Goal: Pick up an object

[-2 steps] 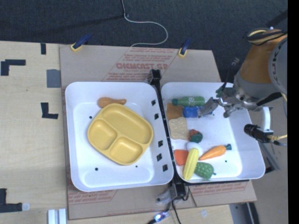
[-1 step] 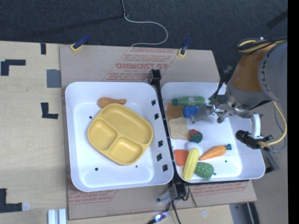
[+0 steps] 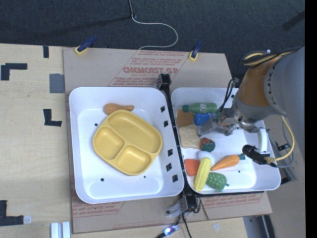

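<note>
The right bin [image 3: 262, 182] holds several toy foods. A green bottle [image 3: 200, 107] lies at the back, with a blue piece [image 3: 201, 118] just in front of it. A tan bread slice [image 3: 188, 135] lies at the left, and a small red and green piece [image 3: 207, 145] sits beside it. Nearer the front lie a yellow corn cob [image 3: 202, 173], an orange carrot [image 3: 226, 162], a green broccoli piece [image 3: 217, 181] and a red piece [image 3: 191, 166]. My gripper [image 3: 214, 127] reaches in from the right, low over the bin's middle, beside the blue piece.
The left bin [image 3: 79, 133] holds a yellow divided plate [image 3: 127, 142] and a toy drumstick [image 3: 118, 108] behind it. A black divider with clips runs between the bins. The arm's grey body and orange band cover the right bin's far right side.
</note>
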Available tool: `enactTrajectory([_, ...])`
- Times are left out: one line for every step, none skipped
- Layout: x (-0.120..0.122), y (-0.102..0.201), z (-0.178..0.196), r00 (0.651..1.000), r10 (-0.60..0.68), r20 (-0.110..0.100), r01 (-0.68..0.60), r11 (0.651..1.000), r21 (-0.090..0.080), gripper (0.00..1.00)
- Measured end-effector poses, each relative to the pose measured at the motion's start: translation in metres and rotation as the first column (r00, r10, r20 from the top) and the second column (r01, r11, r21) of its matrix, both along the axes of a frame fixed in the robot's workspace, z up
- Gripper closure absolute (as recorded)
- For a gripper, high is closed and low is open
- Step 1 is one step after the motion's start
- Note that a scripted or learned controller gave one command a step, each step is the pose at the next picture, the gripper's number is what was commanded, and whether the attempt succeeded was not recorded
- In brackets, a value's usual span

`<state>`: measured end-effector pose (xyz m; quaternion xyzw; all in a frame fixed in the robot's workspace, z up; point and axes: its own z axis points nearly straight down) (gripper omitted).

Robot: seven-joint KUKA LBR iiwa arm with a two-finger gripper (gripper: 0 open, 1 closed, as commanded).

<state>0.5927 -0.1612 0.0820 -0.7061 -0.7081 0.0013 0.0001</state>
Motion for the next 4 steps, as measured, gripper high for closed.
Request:
enactTrajectory([0.001, 0.0, 0.013, 1.0, 0.001, 0.003, -0.001, 1.0, 0.0, 1.0])
enactTrajectory([0.0, 0.002, 0.076, 1.0, -0.001, 0.006, 0.001, 1.0, 0.001, 1.0])
enactTrajectory([-0.003, 0.001, 0.119, 1.0, -0.001, 0.004, 0.001, 1.0, 0.001, 1.0])
enactTrajectory([-0.002, 0.001, 0.144, 1.0, -0.001, 0.004, 0.001, 1.0, 0.001, 1.0])
